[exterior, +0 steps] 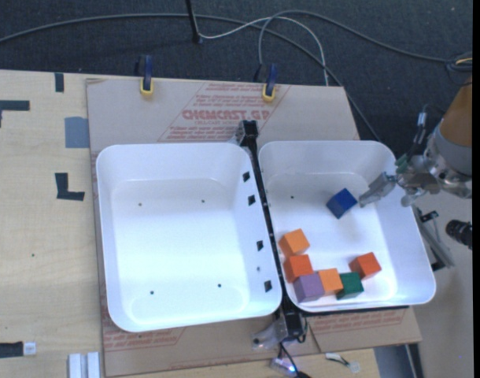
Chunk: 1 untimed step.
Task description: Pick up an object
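The right bin (397,286) serves as the reference for all positions. The gripper (379,189) sits above the bin's right wall toward the far end, reaching in from the right, with one grey finger slanting down toward the bin floor; whether the claw is spread or pressed together cannot be told from this angle, and nothing is visibly caught in it. A blue cube (341,203) lies on the bin floor in the far half, just beside the fingertip and to its left; contact between them cannot be confirmed. An orange cube (294,242) rests near the bin's left wall at mid-length. Directly nearer the camera from it is a red-orange cube (298,266), and nearer still, touching it, a purple cube (308,287). An orange block (330,280) stands just beside the purple cube on its right, followed by a green cube (350,284), forming a row along the near end of the bin. A red cube (367,264) sits just beyond the green one, tilted. The left bin (118,235) adjoins the right bin's left wall.
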### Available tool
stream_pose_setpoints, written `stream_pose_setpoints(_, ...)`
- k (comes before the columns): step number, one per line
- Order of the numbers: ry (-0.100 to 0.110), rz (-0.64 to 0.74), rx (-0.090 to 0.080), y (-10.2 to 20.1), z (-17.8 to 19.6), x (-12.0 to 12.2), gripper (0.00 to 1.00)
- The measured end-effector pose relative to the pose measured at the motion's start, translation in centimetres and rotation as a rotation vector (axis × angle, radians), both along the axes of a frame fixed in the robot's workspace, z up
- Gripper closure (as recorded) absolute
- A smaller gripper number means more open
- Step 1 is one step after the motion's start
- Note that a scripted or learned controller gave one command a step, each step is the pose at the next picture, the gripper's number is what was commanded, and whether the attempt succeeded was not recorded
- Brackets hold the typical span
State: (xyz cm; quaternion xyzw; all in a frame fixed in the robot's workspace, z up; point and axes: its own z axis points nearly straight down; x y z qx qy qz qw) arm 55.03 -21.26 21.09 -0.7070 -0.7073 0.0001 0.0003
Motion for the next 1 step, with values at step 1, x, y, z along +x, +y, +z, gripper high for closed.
stream_pose_setpoints(1, 0.000, 0.000, 0.000, 0.03, 1.01, 0.01, 1.00)
